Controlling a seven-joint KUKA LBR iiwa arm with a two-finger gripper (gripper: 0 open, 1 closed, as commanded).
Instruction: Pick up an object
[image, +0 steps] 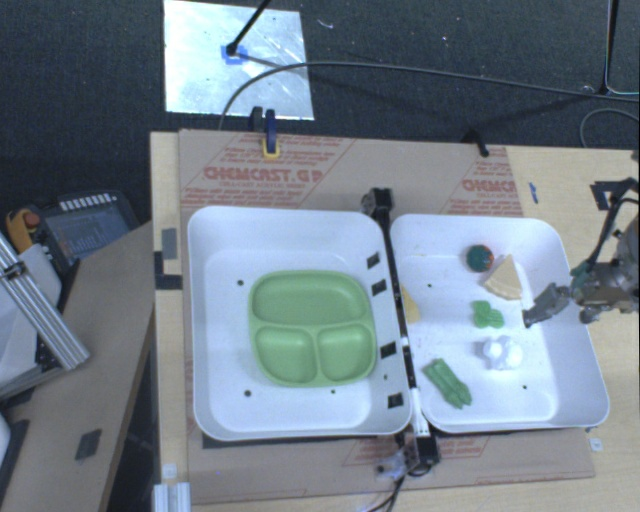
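The right bin (575, 385) holds several small objects. A green and red ball (480, 257) lies at the back, with a tan wedge (505, 279) just beside it. Further forward are a small green piece (487, 317), a white lumpy object (502, 352) and a long green object (446, 383). A yellowish piece (409, 306) lies against the bin's left wall. My gripper (566, 308) hangs over the bin's right side, to the right of the small green piece. It is open, with nothing between its fingers.
The left bin (215, 235) holds a green divided tray (310, 328). A black divider (392, 300) runs between the two bins. Cables (420, 72) cross the dark floor at the back. A pendant and metal rail (45, 300) sit at the far left.
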